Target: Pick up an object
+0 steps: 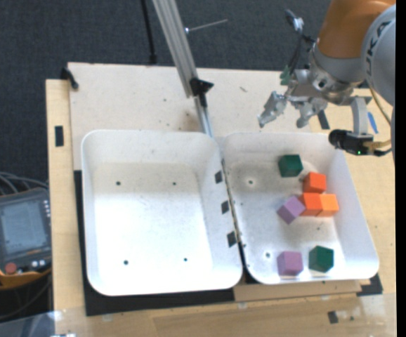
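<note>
My gripper (286, 116) hangs above the far rim of the right bin (350, 258), fingers spread and open with nothing between them. Below it in that bin lie several blocks: a green cube (291, 165) nearest the gripper, an orange cube (315, 182), a second orange block (320, 203), and a purple cube (291, 208) touching it. Near the bin's front edge sit another purple cube (289, 262) and a dark green cube (321, 258).
The left bin (154, 209) lies beside the right one. A slanted aluminium post (178, 48) rises from the bench behind the bins. A teach pendant (17, 230) sits off the bench at the left. The arm's orange band (350, 16) is at the upper right.
</note>
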`<state>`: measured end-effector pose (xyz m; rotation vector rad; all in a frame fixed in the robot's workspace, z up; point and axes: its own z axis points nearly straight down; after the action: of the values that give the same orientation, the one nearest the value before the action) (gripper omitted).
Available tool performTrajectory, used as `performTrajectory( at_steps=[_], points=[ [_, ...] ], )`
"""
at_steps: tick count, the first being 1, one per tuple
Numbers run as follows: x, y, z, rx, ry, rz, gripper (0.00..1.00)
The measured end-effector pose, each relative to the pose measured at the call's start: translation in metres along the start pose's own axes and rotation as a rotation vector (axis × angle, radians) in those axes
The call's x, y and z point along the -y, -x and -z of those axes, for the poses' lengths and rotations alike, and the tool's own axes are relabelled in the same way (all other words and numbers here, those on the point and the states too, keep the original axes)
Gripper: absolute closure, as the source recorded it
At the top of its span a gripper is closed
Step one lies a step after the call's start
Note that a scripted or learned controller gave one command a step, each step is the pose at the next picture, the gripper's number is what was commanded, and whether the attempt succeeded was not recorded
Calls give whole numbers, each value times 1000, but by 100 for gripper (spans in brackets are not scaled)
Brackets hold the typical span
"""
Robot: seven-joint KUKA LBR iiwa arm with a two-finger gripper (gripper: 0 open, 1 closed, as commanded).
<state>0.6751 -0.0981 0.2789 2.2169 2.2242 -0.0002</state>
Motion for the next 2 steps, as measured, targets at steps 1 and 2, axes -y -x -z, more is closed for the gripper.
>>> performTrajectory(
  at_steps=[1, 2],
  points=[
    [0, 1, 0, 1, 0, 0, 0],
    [4, 8, -61, 1, -5, -4, 0]
  ],
)
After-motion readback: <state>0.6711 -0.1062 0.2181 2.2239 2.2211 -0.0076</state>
